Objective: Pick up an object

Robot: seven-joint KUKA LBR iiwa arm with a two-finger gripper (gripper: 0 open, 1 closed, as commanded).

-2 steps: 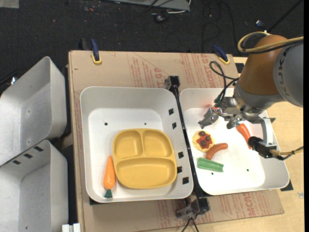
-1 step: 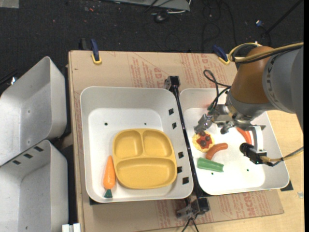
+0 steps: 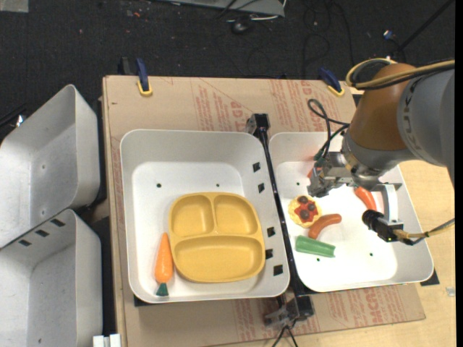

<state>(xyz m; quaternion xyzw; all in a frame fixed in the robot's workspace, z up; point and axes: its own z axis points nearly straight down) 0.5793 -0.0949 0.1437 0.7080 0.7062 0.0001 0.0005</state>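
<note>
The right bin [image 3: 362,277] holds a small yellow pizza toy with dark toppings [image 3: 304,210], a red sausage [image 3: 325,224], a green piece [image 3: 315,247] and an orange-red piece [image 3: 365,196]. My gripper [image 3: 320,184] hangs low over the right bin, just above and to the right of the pizza toy. The arm's wrist and orange band [image 3: 380,114] cover its upper part. Nothing shows between the fingers.
The left bin [image 3: 141,194] carries a yellow divided plate [image 3: 215,236] and an orange carrot [image 3: 164,260] beside the plate's left edge. A black divider [image 3: 273,201] runs between the bins. Cables trail over the right bin's far side.
</note>
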